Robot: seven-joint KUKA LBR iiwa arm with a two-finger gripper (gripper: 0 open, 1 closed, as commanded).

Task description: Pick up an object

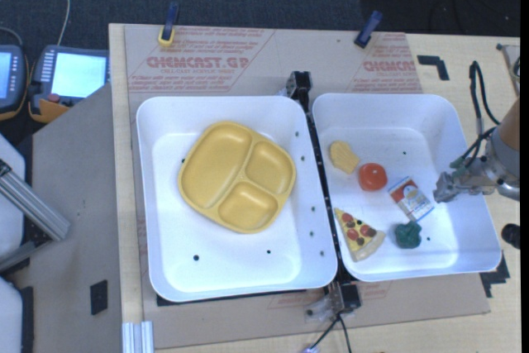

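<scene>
Toy food in the right-hand bin

We see a yellow bread piece [343, 156], red tomato [373, 176], red-and-white carton [411, 198], pizza slice [361, 233] and green broccoli [407, 236], lying loosely apart.

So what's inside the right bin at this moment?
The right bin holds a yellow bread piece, a tomato, a small carton, a pizza slice and a green broccoli. The gripper sits beside the carton, covering part of the bin floor.
</scene>
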